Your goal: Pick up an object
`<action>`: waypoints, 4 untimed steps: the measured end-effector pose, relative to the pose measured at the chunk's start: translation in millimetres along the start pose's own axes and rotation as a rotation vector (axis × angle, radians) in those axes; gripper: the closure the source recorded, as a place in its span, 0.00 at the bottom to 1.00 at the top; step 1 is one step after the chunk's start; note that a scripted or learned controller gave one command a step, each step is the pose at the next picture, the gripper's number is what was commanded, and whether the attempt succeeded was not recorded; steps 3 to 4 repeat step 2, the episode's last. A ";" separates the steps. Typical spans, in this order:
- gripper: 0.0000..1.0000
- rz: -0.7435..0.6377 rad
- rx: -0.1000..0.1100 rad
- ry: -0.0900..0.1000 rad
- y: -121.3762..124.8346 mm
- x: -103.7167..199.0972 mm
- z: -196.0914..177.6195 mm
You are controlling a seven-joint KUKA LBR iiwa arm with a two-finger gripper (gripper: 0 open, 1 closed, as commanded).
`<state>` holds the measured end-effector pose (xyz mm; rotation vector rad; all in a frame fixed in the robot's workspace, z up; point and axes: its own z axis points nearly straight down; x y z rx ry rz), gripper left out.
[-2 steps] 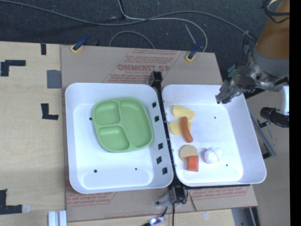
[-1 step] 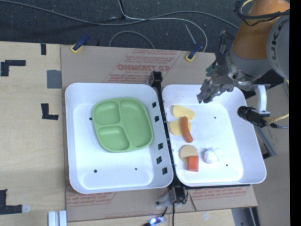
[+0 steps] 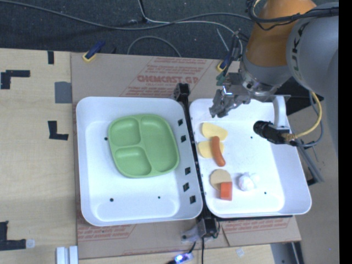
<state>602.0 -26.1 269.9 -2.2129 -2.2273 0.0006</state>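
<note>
My gripper [image 3: 219, 110] hangs over the far left part of the right bin [image 3: 286, 175], just above a yellow heart-shaped piece [image 3: 213, 131]. Its fingers point down and nothing is between them. Below that piece an orange-red sausage [image 3: 218, 150] lies across a second yellow piece [image 3: 204, 149]. Nearer the front sit a tan round piece [image 3: 219, 176], an orange-red block [image 3: 226, 191] against it, and a small white ball [image 3: 245, 182].
The left bin [image 3: 93, 191] holds a green sectioned plate [image 3: 143, 145]. A black clamp strip [image 3: 188, 164] runs between the two bins. A black fitting with a yellow cable [image 3: 270, 132] juts over the right bin's far right.
</note>
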 end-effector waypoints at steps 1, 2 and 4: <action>1.00 0.000 0.000 0.000 11.0 49.3 3.9; 1.00 0.001 0.000 -0.001 17.8 99.8 13.1; 1.00 0.001 0.000 -0.001 17.8 99.8 13.1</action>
